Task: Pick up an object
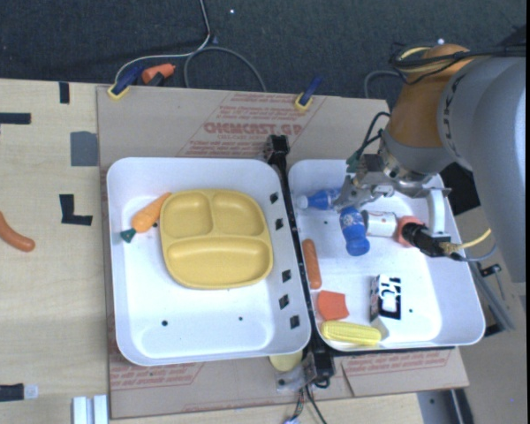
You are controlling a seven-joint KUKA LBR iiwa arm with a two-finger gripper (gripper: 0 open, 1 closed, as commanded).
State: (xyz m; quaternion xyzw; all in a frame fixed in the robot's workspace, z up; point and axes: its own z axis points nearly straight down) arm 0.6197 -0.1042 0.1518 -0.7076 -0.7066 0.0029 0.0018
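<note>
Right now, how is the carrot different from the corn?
The carrot is orange with a green end; the corn is yellow. The carrot lies in the left bin, slanted beside the yellow plate; the corn lies nearly level at the right bin's front edge. Both are toy vegetables, away from the hand.

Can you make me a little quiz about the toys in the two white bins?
1. True or false: the yellow divided plate lies in the left bin.
2. Which toy touches the plate's left edge? A) the carrot B) a banana C) a spoon
3. Fill in: the corn cob lies at the near edge of the ____ bin, just below the orange wedge.

Key: 1 true. 2 A. 3 right; that bin also has the blue bottle, which lies under the gripper.
</note>
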